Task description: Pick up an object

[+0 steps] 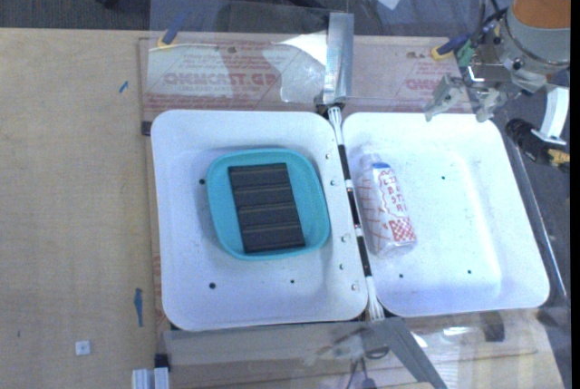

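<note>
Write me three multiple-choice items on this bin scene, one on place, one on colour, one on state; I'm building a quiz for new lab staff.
1. Where does the wrapped tube lie?
A. Left bin
B. Right bin, near its left wall
C. On the bench outside the bins

2. What colour is the dish in the left bin?
A. Red
B. Yellow
C. Teal

3. How does the gripper stand to the tube?
A. Apart from it, at the far edge of the right bin
B. Clamped on it
C. Lifting it

Answers: 1 B, it lies beside the divider; 2 C, a teal rim surrounds a dark block; 3 A, bare bin floor separates them.
</note>
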Robot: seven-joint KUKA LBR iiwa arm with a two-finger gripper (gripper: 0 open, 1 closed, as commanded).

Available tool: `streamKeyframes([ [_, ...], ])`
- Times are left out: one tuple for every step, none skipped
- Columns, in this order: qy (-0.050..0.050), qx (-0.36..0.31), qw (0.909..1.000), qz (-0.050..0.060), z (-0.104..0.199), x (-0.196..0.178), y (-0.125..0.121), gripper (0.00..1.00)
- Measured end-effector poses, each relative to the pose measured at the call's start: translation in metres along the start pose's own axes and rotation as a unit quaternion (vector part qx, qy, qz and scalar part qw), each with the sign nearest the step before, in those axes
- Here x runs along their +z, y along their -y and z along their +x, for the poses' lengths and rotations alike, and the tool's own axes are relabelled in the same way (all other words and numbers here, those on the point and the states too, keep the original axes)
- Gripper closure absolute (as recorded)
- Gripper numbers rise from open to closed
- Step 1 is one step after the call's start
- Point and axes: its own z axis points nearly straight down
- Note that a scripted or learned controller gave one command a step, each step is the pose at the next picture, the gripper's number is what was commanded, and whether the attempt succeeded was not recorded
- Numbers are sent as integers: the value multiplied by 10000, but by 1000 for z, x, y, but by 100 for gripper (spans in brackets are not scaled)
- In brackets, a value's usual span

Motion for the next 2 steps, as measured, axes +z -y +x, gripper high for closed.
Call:
streamKeyframes([
  [2,-557,9984,-3,63,96,19,0],
  [11,-639,9979,-79,25,180,44,0],
])
